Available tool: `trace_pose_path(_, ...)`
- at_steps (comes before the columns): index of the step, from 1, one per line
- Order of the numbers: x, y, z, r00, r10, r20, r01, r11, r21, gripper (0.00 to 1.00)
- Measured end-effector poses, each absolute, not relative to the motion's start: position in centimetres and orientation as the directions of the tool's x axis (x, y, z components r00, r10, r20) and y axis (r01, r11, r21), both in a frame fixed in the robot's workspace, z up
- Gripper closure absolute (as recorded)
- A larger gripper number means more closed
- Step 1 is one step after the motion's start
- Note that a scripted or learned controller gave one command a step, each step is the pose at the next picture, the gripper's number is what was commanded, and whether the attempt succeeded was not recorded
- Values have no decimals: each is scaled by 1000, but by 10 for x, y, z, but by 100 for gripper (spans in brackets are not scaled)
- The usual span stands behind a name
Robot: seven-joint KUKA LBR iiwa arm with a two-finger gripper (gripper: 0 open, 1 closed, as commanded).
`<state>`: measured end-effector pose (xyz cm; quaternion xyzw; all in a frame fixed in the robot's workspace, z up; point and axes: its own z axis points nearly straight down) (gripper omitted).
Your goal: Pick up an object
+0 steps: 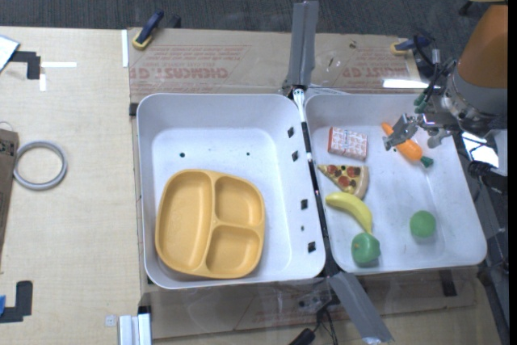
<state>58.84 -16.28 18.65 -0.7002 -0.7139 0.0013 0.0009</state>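
Observation:
My gripper (415,138) hangs over the far right part of the right bin (452,254), its two fingers spread open. An orange toy carrot (409,149) with a green tip lies on the bin floor just below and between the fingers; I cannot tell if they touch it. The same bin holds a pink-and-white wafer pack (347,142), a pizza slice (346,175), a banana (352,208), a green round fruit (365,248) and a smaller green ball (422,225).
The left bin (161,117) holds a yellow divided plate (212,222). A grey bar (304,44) stands behind the bins' shared wall. A tape roll (39,164) lies on the bench at left, with blue clamps (148,28) on the cardboard behind.

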Motion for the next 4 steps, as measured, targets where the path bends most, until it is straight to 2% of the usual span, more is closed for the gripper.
trace_pose_path(1, 617, -211, 101, 21, 1000, 6, 1000, -21, -1, 0)
trace_pose_path(2, 560, -189, 142, 32, 999, 0, 999, -32, -1, 0)
trace_pose_path(3, 554, -188, 92, -169, 986, 1, 986, 169, -1, 0)
trace_pose_path(4, 620, -216, 93, -235, 972, 4, 972, 235, 4, 0)
